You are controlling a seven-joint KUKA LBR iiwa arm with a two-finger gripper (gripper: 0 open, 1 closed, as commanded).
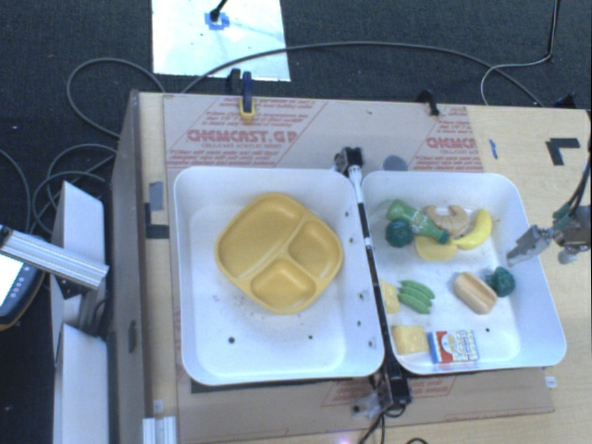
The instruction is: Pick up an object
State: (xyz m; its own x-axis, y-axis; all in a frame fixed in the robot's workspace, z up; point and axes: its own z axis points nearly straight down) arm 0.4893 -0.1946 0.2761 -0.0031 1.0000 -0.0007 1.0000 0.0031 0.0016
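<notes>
— What's in the left bin [199, 340] from where you sit?

— I see a divided plate [279, 252] in its middle.

— And the right bin [532, 317]?

— At the back, a banana [475, 231] beside a cluster of toy foods. Nearer me, a hot dog [474, 292] right of a pea pod [416, 294]. At the front, a small carton [453, 347] right of a cheese wedge [409, 339]. My pincer [524, 246] sits over the right rim.

dark carpet floor [55, 26], wooden bench [305, 128], cables [102, 67]
</notes>
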